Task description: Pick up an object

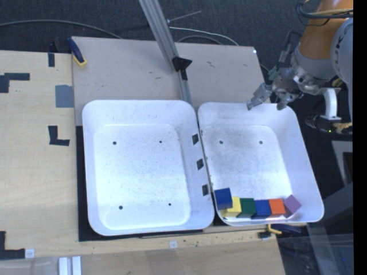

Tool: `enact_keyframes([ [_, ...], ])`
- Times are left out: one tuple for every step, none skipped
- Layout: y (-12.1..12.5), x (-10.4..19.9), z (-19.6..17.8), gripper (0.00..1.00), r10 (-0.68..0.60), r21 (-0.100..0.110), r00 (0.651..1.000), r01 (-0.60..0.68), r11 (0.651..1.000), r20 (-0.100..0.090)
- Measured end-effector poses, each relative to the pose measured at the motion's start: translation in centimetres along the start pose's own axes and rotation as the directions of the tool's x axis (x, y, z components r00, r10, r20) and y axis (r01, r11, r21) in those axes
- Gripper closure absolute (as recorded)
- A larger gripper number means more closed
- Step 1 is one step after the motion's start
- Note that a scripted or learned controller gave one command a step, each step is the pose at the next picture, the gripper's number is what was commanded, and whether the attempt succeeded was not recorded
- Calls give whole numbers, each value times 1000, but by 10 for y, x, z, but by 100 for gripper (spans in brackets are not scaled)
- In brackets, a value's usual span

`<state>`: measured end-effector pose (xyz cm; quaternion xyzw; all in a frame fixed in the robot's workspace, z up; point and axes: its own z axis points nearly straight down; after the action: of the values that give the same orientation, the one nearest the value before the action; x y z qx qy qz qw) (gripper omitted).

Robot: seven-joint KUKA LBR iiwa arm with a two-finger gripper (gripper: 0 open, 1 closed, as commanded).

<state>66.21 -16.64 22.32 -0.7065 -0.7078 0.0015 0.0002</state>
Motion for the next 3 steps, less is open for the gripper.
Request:
enact_keyframes([
  [0, 1, -10, 100, -2, 0, 1000, 2, 1000, 1],
  [-80, 35, -78, 100, -1, -7, 1000, 1, 1000, -2],
  [-117, 61, -146, 100, -2, -9, 1000, 2, 1000, -2],
])
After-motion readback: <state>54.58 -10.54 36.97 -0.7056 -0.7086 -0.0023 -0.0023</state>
